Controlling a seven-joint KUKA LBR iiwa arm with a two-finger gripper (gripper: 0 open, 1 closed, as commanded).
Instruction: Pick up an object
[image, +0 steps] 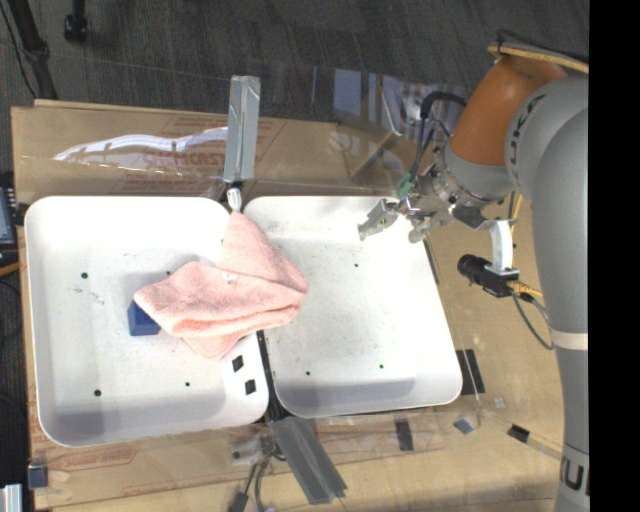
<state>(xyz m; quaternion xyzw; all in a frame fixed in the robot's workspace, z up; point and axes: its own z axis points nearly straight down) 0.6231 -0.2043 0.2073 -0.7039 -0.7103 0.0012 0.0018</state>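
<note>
Lying across the bins' shared wall: pink towel (228, 295), soft, light, limp; pinch a raised fold. Blue block (141, 320) beneath. Gripper (395, 222) parted, holding nothing.

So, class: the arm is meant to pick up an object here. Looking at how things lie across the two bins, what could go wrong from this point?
The pink towel drapes over the divider between the left bin and the right bin, so a grab may snag or only drag it.

The blue object is mostly tucked under the towel, hard to reach cleanly.

The gripper sits over the right bin's far edge, away from both things, so closing there would likely catch nothing.
</note>
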